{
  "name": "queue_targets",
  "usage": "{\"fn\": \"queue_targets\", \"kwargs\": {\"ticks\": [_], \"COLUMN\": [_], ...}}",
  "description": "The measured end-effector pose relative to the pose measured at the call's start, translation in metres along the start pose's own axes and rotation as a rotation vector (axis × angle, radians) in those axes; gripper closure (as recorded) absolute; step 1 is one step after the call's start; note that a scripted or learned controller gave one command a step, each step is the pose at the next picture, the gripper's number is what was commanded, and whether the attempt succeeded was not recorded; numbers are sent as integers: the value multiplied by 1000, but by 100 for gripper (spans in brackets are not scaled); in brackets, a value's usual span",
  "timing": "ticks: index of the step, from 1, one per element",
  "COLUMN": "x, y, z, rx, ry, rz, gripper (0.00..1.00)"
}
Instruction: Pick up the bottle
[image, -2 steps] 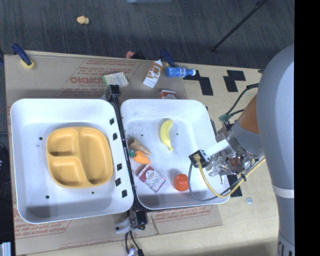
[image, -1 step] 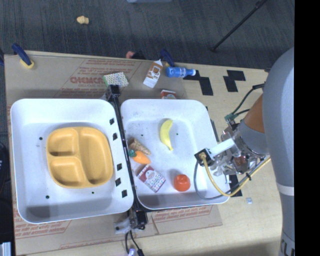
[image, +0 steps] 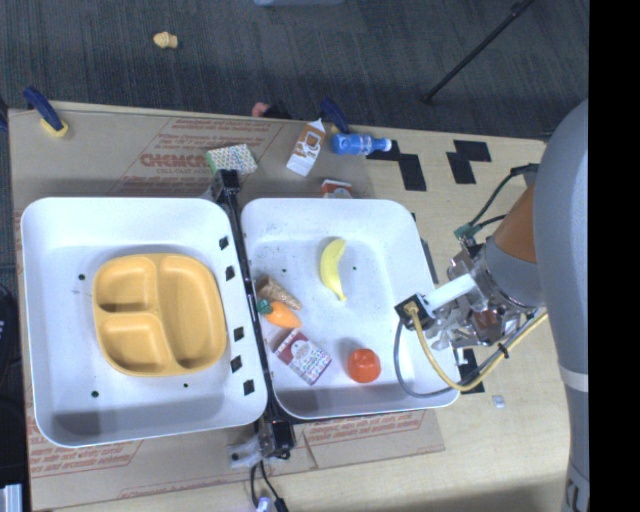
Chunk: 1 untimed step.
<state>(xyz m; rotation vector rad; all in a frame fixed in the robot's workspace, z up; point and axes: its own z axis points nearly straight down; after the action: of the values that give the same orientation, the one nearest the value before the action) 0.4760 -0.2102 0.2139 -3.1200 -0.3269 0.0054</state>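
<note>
Bench (image: 500, 440): tan top, cardboard sheet over much of it. Two white bins side by side, left bin (image: 40, 300), right bin (image: 400, 225). Behind them on the bench: blue bottle (image: 355, 144) lying flat, small carton (image: 306, 148), patterned packet (image: 232, 158).

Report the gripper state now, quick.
Two-finger gripper: cannot be told; it sits over the right edge of the right white bin, nothing seen held.

blue bottle (image: 358, 144) lies behind bins.
</note>
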Motion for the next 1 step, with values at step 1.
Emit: {"fn": "queue_targets", "kwargs": {"ticks": [1], "x": [0], "y": [1], "z": [-13], "rx": [-1], "ry": [1], "rz": [0], "gripper": [100]}}
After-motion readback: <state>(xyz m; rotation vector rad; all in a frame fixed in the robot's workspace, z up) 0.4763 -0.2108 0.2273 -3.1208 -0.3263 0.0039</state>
